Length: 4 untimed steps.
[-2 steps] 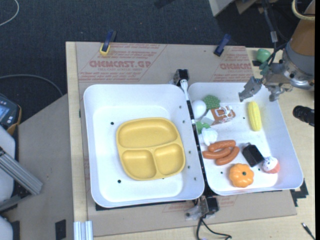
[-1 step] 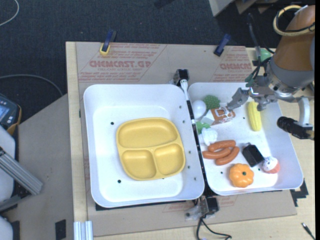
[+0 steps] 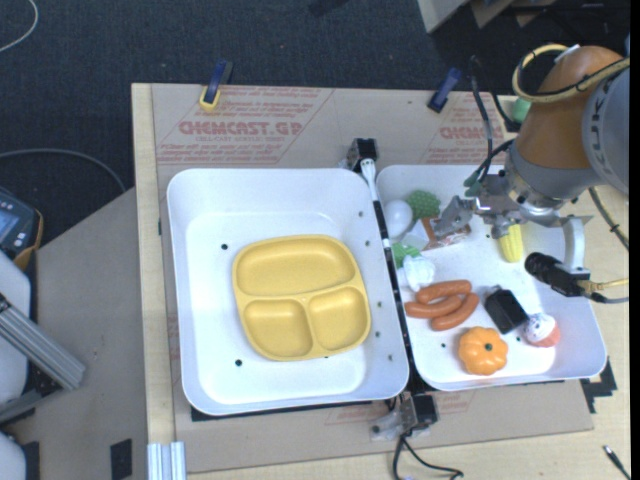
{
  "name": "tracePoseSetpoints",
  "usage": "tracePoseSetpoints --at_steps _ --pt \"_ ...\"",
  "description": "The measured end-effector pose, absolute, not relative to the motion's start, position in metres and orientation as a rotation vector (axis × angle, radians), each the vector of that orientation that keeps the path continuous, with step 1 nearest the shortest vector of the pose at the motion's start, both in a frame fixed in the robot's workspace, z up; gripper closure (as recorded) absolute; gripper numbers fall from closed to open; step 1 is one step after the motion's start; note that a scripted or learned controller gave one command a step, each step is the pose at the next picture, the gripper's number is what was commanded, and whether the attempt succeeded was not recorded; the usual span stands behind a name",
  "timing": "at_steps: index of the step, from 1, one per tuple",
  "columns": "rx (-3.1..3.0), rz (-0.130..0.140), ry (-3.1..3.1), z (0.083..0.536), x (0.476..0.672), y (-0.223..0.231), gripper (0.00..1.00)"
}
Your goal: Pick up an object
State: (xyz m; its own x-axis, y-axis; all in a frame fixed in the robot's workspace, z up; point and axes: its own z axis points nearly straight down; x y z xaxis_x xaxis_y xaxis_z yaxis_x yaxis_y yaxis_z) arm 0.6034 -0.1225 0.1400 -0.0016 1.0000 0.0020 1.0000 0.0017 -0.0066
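— What lies under my bench?

— Dark carpet (image 3: pixel 150 28), with a thin pale cable (image 3: pixel 20 13) looping at the upper left of the frame.

— And the bench top?

— A tan board (image 3: pixel 290 123) printed with red lettering, held at its top edge by a yellow clamp (image 3: pixel 213 88) and a blue clamp (image 3: pixel 444 90).

— Anything at the left edge?

— A grey metal rail (image 3: pixel 40 343) slants there, and above it a dark device with an orange rim (image 3: pixel 18 228). The light is even and soft.
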Motion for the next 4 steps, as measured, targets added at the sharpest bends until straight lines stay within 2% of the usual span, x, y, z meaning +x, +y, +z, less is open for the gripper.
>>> tracePoseSetpoints --at_steps 1,2,3,4 --pt "-2.225 -0.014 -2.230 0.109 0.608 -0.122 0.00" --pt "-2.229 -0.023 -2.232 0.121 0.611 -0.121 1.00" --pt "-2.225 -0.005 -2.227 0.184 0.607 -0.124 1.00" --pt "-2.225 -0.006 -2.227 0.228 0.609 -0.124 1.00"
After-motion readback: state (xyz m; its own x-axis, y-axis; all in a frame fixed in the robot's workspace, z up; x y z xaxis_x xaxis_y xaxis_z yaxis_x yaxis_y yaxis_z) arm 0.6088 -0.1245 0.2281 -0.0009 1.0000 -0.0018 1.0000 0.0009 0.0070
